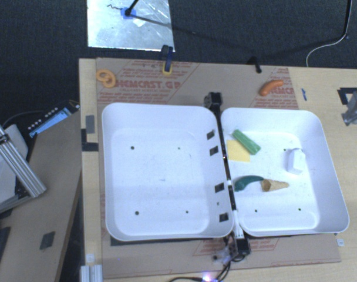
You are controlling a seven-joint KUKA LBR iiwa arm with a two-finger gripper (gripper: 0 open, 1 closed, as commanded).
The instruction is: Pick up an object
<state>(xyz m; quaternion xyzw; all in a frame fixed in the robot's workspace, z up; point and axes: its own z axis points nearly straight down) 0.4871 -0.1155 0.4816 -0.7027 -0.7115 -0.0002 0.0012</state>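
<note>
Nothing looks picked yet; around the white block (294,160) lie the green stick (246,141), teal piece (246,183) and cone (275,185); gripper state: cannot tell.

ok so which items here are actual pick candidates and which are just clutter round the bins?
Pick candidates, all in the right bin:
- green block
- yellow piece
- white block
- teal curved piece
- tan cone-shaped piece

Lying about, outside the bins:
- pretzel-shaped toy on the board, top left
- orange sausage-shaped toy on the board, top right
- yellow and blue clamp
- foil sheet
</note>
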